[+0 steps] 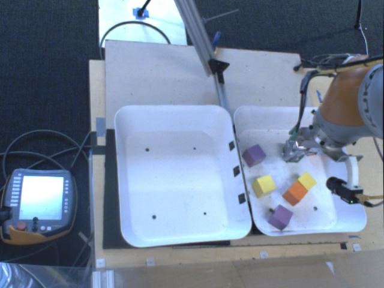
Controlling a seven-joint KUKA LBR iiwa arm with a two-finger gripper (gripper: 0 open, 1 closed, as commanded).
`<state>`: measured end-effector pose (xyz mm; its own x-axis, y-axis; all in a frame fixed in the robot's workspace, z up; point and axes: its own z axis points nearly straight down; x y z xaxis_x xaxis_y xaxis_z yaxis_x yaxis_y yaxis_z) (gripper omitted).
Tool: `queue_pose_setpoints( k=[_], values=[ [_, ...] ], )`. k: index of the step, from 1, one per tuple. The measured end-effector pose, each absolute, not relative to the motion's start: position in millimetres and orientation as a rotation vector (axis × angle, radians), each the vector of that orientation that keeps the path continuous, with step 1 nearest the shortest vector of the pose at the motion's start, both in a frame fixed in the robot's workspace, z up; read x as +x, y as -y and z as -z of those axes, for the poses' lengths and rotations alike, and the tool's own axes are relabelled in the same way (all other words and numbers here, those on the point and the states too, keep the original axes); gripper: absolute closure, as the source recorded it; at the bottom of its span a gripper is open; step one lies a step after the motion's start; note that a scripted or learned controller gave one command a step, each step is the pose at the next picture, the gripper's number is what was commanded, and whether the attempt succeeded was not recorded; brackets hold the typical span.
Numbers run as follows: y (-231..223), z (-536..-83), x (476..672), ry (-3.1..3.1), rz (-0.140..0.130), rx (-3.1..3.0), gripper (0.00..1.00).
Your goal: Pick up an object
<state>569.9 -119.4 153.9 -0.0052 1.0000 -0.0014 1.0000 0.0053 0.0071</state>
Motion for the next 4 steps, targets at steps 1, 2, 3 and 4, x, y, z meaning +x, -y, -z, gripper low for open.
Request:
queue_pose_setpoints(
  k=[1, 2, 3, 4],
  values=[
    [129, -214, 574.6, -2.220, -0.007, 2.211, 1.00],
    [129, -230, 575.8, -2.224, -0.004, 2.214, 1.00],
    [78, -241, 568.4, -2.233, -0.005, 2.210, 1.00],
    [23, -249, 563.2, -2.235, -0.006, 2.209, 1.00]
  ],
)
